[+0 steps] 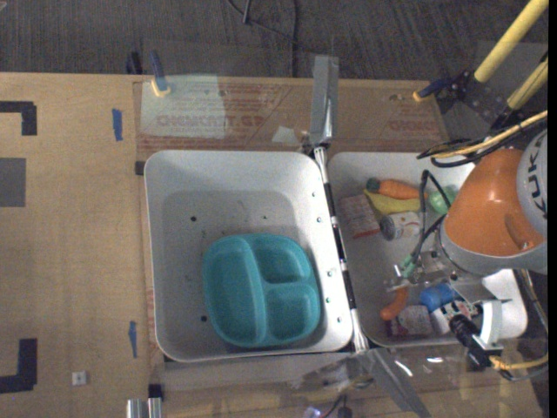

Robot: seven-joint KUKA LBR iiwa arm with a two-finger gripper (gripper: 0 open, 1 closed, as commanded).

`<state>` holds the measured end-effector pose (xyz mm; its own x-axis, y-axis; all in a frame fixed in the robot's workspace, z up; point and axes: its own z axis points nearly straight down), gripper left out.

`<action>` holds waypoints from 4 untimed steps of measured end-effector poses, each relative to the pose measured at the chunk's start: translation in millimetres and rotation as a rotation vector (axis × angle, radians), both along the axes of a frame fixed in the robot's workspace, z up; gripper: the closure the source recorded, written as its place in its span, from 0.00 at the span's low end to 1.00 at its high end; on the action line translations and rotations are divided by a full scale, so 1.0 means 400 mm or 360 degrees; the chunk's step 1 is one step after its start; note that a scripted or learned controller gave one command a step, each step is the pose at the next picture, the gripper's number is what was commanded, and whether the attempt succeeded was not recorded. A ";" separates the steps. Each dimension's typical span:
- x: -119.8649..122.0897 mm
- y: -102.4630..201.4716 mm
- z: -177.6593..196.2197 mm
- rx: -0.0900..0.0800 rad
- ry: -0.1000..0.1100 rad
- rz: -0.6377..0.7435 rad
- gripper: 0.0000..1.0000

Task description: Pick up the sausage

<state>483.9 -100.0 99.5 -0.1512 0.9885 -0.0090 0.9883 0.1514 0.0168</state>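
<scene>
You are looking at a robotics lab or test cell, not a home or a shop. A plywood bench [70, 233] fills most of the frame, marked with black tape squares at its left edge and small blue tape strips [117, 124]. Two shallow white bins [165, 233] sit side by side at the centre, fixed by a metal bracket [324, 103]. At the right, the grey and orange industrial arm [492, 212] trails loose cables. Yellow poles [513, 29] stand in the upper right, and dark carpet [130, 16] with a cable runs along the top.
</scene>
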 end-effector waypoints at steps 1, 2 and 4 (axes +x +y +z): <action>0.000 0.000 0.000 0.0000 0.0001 0.0001 0.00; -0.002 -0.124 -0.028 -0.0002 0.0009 0.0555 0.00; 0.024 -0.027 -0.024 -0.0012 0.0014 0.0883 1.00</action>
